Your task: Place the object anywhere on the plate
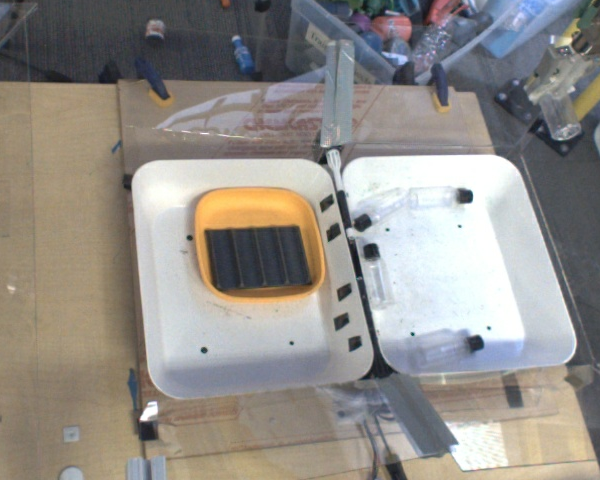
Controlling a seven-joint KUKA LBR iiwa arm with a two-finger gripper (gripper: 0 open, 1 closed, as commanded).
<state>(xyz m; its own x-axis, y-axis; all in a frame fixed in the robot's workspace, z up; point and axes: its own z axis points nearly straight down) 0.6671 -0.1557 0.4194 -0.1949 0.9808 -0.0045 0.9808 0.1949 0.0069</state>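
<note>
- Wooden worktop (pixel 60 408) carries two shallow white bins.
- Right bin (pixel 520 268): clear plastic tubes with black caps (pixel 448 346) lie scattered.
- Left bin (pixel 170 358): dark grey ridged rectangular slab (pixel 258 258) lies flat on the orange rounded-square plate (pixel 260 198), inside its rim; the placing looks done.
- Pincer's state: cannot tell.
- Beyond, a clear plastic tub of coloured toys (pixel 400 18).

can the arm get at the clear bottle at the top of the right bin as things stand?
Probably yes. The clear bottle lies flat near the far wall of the right bin, nothing on top of it. Another bottle lies just beside it toward the divider, so a wide grab could bump that one.
</note>
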